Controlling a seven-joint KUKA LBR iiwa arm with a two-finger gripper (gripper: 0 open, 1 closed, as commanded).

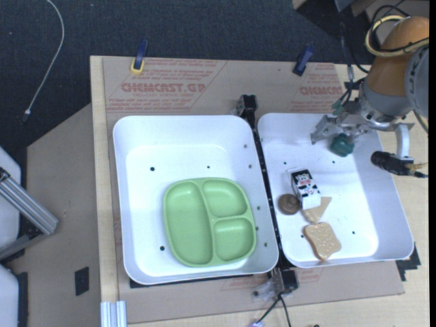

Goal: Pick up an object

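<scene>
Objects to pick lie in the right bin (381, 244), the landmark here. Left of it sits the left bin (129, 203) with 1 green divided plate (208, 221). At the right bin's near left: a brown disc (289, 204), a black-and-white carton (304, 184) and 2 bread pieces (322, 240), clustered, probably scattered for grasp tries. At its far right the gripper (340, 138) hovers with a teal ball (340, 146) between its fingers.

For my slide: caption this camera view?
Gripper above teal object in right bin; green tray in left bin.
</scene>
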